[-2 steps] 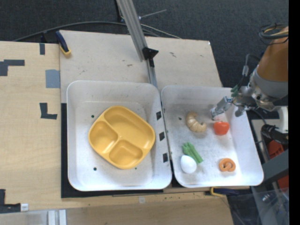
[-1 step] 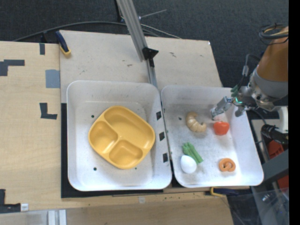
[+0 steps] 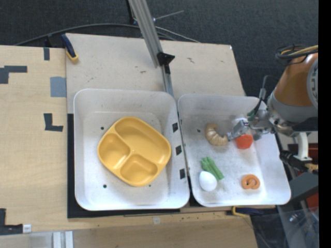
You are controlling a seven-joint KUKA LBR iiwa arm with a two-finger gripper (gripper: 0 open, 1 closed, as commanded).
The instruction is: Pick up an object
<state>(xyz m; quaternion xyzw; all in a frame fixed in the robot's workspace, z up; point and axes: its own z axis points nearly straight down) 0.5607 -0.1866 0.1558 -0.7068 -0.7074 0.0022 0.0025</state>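
Dark carpet surrounds a pale wooden bench (image 3: pixel 129 61) seen from above at a slant. Two shallow white bins sit side by side on it, their inner rims touching.

Left bin (image 3: pixel 83 154): a yellow divided plate (image 3: pixel 134 150) with three compartments lies near the middle, turned at an angle to the bin walls.

Right bin (image 3: pixel 274 187): five small things lie in it. A tan croissant (image 3: pixel 215 136) sits left of centre. Just to its right is a red tomato (image 3: pixel 244 141). Nearer the front, a green bunch of beans (image 3: pixel 211 168) lies tilted, and a white egg (image 3: pixel 208 181) touches its near end. An orange ring-shaped pretzel (image 3: pixel 251 182) rests near the front right corner, well apart from the egg.

A grey robot arm with an orange band (image 3: pixel 295 84) reaches in from the right, over the far right part of the right bin. Its claw (image 3: pixel 239 128) hangs low between the croissant and the tomato, just above the tomato's upper left edge. How wide the claw stands cannot be told from this angle, nor whether it has hold of anything; the tomato and croissant both appear to rest on the bin floor.

A grey metal rail (image 3: pixel 147 30) runs from the far edge of the scene down toward the gap between the bins. A small blue and yellow clamp (image 3: pixel 70 48) sits on the far left corner of the bench. Grey tape marks (image 3: pixel 58 87) show on the wooden board at left.
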